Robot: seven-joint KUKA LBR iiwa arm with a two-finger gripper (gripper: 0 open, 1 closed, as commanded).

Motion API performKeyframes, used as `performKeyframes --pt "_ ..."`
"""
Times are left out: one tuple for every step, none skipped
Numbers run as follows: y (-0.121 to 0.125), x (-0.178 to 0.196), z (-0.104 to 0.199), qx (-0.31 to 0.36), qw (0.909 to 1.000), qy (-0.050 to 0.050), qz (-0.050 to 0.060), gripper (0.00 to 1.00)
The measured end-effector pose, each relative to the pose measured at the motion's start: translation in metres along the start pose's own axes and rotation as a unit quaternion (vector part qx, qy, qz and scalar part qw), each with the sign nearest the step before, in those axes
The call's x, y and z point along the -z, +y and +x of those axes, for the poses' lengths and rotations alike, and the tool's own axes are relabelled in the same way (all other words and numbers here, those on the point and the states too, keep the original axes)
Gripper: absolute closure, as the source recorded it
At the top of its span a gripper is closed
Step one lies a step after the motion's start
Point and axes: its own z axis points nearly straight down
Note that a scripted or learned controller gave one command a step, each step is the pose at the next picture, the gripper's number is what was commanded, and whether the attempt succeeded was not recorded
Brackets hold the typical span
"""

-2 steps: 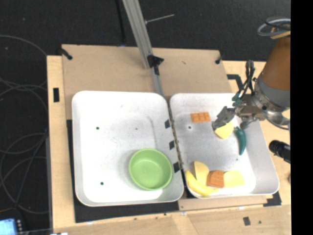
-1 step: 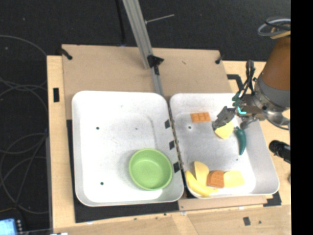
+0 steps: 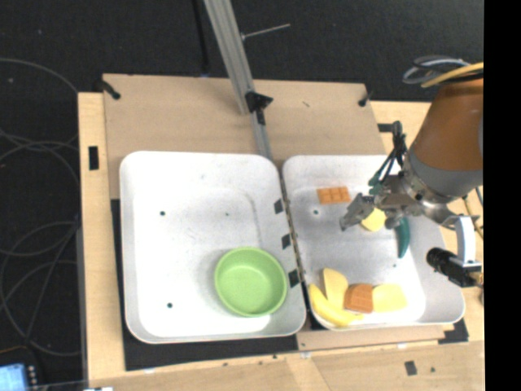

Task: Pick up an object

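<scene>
End effector (image 3: pixel 376 217): fingers spread around a small yellow piece (image 3: pixel 372 221), not visibly clamped.
Advice: close squarely, then lift straight up.

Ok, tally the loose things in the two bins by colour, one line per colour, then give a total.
Green: 1, the bowl in the left bin.
Orange: 2, the flat waffle piece and the block, both in the right bin.
Yellow: 3, the small piece at the tool, the wedge and the chunk.
Total: 6
</scene>
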Motion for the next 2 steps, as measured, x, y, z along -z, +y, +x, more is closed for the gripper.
performKeyframes --pt "-0.006 -0.045 0.005 0.0 1.0 0.001 -0.002 0.0" --pt "-0.006 -0.085 0.004 0.0 1.0 0.001 -0.002 0.0"
